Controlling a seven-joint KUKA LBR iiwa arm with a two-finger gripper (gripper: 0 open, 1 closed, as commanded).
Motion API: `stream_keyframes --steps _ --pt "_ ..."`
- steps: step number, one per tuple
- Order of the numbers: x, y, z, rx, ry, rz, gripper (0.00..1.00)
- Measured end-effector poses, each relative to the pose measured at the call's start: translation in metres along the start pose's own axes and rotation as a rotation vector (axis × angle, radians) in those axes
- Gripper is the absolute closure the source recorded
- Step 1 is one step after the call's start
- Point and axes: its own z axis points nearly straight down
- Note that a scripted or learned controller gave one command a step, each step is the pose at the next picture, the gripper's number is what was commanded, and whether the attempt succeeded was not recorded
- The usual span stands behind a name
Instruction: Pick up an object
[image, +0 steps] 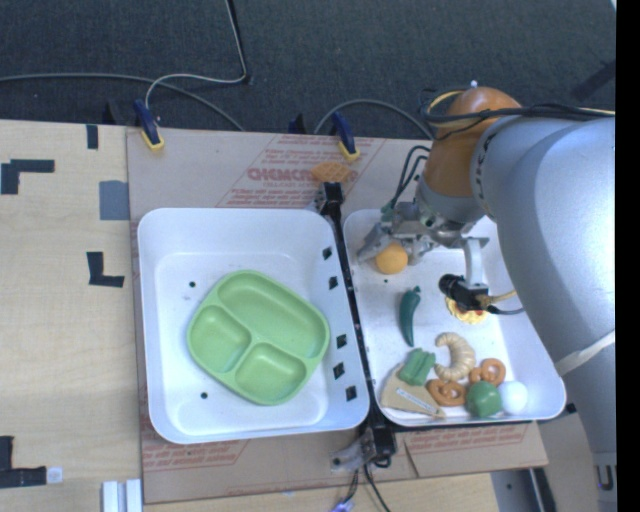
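The end effector (400, 238) sits low in the far left part of the right bin (530, 345), right at an orange ball (391, 260). Whether its fingers are apart or closed cannot be told from here, and the ball shows just near of it, not clearly between anything, so I judge no grasp yet.

To do this step well, the ball likely needs centring under the tool before closing. Being round, it will roll off a lopsided pinch and toward the bin wall just to its left. A straight, slow descent seems safest.

The ball has no long axis and points nowhere. The green pepper (409, 314), just near of it, is the elongated alternative. Its long axis runs far to near with a slight lean, the narrower end nearest. The other toys cluster in the near right corner, well apart from the ball.
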Motion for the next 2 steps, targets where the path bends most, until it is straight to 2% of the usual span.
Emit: stream_keyframes --steps 2 --pt "-0.0034 0.0001 -0.0001 0.0 0.0 -0.001 0.0"
